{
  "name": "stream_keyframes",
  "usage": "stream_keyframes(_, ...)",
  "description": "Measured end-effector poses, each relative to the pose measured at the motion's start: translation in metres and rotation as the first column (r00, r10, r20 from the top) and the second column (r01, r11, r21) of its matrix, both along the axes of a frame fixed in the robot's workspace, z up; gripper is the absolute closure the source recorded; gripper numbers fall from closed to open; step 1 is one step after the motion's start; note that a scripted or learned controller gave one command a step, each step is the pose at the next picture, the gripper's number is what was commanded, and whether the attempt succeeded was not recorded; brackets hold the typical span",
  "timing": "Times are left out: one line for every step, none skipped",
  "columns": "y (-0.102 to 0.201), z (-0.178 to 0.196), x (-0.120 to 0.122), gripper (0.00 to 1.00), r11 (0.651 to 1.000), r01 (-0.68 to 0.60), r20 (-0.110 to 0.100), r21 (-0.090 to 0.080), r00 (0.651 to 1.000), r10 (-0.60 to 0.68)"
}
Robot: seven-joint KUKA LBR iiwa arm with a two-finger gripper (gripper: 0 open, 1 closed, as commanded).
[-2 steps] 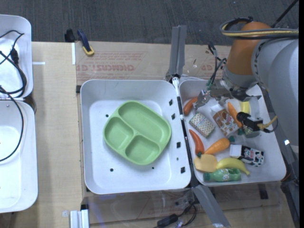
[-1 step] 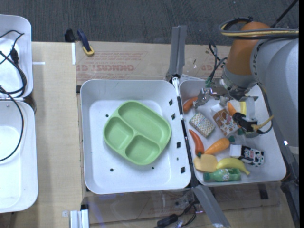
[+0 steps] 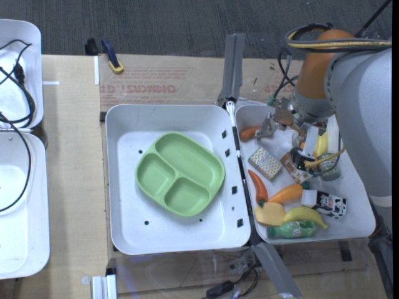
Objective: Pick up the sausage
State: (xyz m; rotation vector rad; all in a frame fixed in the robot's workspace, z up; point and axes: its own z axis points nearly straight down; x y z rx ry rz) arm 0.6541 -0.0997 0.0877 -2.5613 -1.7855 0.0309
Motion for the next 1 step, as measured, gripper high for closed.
stream_keyframes(-0.0037, 0.0558, -0.0366, 0.0, 0.997, -0.074, 0.021, -0.005, 0.997, 0.074)
